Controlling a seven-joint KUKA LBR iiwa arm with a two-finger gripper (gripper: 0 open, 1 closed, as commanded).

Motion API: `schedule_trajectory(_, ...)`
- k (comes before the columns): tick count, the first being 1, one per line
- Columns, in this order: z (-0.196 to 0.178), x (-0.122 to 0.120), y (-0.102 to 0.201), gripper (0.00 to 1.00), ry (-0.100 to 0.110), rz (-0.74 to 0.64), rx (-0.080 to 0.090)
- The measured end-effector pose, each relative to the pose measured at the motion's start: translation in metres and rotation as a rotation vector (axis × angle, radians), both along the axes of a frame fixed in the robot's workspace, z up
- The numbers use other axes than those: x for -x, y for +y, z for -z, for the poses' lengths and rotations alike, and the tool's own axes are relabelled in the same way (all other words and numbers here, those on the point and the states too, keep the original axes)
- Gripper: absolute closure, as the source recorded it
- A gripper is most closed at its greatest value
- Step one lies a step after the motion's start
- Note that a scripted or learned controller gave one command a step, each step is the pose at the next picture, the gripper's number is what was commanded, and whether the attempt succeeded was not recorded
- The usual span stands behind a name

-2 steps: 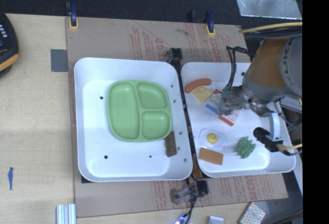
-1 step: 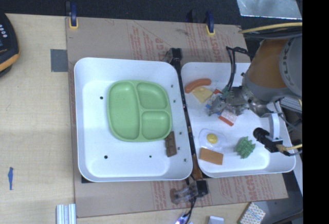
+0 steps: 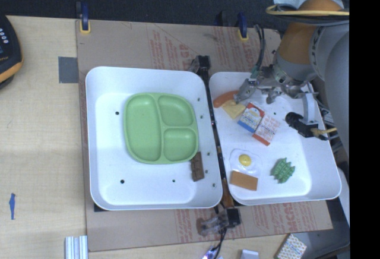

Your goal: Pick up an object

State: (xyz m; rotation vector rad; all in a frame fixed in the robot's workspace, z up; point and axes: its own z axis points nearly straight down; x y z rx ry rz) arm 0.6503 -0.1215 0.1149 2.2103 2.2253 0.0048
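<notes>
Over the right bin, the arm angles down beside yellow cheese.

i read this as a robotics lab: a wooden bench with a cardboard sheet held down by blue clamps, two white bins side by side (toy food in the right one), and a grey arm reaching in.

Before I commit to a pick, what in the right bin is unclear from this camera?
Camera view:
- Orange item: right end hidden behind the gripper.
- Carton: print too small to read.
- Green item: too blurred to identify.
- Right bin: upper right corner covered by the arm.
</notes>
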Motion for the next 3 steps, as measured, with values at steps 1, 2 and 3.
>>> schedule_trajectory(1,0.016,0.026,0.009,0.0,-0.012,0.005,0.006)
schedule_trajectory(2,0.01,-0.008,0.029,0.0,0.003,0.001,-0.001)
schedule_trajectory(3,-0.083,0.031,0.046,0.0,0.001,0.002,-0.002)
